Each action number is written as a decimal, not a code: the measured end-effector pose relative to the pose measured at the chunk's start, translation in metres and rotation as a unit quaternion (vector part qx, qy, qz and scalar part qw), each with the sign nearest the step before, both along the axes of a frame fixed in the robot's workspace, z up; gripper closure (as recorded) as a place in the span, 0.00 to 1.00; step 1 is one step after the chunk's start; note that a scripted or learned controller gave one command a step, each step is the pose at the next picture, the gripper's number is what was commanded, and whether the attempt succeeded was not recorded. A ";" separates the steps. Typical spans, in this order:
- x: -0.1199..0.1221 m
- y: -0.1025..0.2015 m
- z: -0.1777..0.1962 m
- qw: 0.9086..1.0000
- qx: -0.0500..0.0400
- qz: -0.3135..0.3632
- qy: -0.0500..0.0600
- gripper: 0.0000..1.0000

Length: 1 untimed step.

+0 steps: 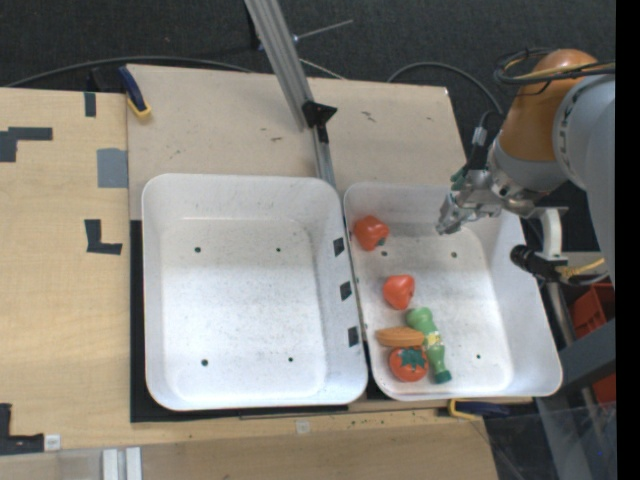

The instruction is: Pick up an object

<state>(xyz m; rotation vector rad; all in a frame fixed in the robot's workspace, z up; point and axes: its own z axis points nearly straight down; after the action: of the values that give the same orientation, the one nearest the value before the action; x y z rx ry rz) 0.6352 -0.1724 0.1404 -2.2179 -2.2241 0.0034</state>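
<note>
The right bin holds several small toy foods. A red-orange piece lies near its far left corner. A red strawberry-like piece sits in the middle. Near the front lie a green piece, an orange carrot-like piece, a red tomato-like piece and a small green and yellow piece. My gripper hangs over the bin's far right part, pointing down, apart from all the toys. Nothing shows between its fingers.
The left bin stands beside the right one. A slanted metal rail runs down to the gap between the bins. A blue and yellow clamp sits at the board's far left corner. Cables lie behind the arm.
</note>
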 end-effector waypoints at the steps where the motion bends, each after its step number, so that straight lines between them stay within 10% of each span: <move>1: 0.000 0.010 0.057 1.000 0.000 0.000 -0.004 1.00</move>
<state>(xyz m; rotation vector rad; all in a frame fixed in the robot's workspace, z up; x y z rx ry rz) 0.6348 -0.1622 0.1974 -2.2218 -2.2271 -0.0047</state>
